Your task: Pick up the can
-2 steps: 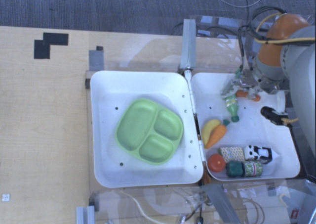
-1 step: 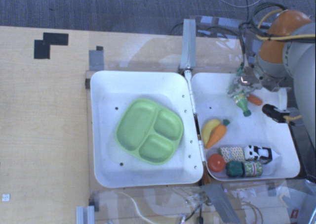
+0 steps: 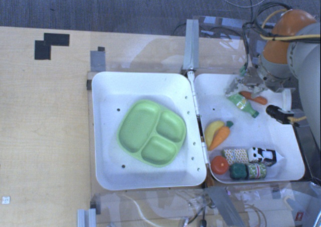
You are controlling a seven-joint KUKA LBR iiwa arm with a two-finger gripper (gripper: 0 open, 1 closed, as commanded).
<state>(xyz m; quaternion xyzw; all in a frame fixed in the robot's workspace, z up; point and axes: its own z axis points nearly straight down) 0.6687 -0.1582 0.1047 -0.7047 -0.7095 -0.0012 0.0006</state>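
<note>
A can (image 3: 248, 171) with a dark green end and a pale patterned side lies on its side at the front of the right bin (image 3: 288, 141). Just behind it lies a second small cylinder (image 3: 235, 155) with a dotted label. My gripper (image 3: 246, 85) hangs over the far end of the same bin, well away from the can. It sits directly above a green bottle (image 3: 242, 104) and a small orange item (image 3: 254, 98). Nothing can be seen held in it.
A red tomato (image 3: 219, 165) touches the can's left end, and a black-and-white toy (image 3: 262, 155) lies behind its right end. A banana (image 3: 212, 130) and a carrot (image 3: 220, 136) lie mid-bin on the left. The left bin (image 3: 108, 121) holds a green divided plate (image 3: 152, 132).
</note>
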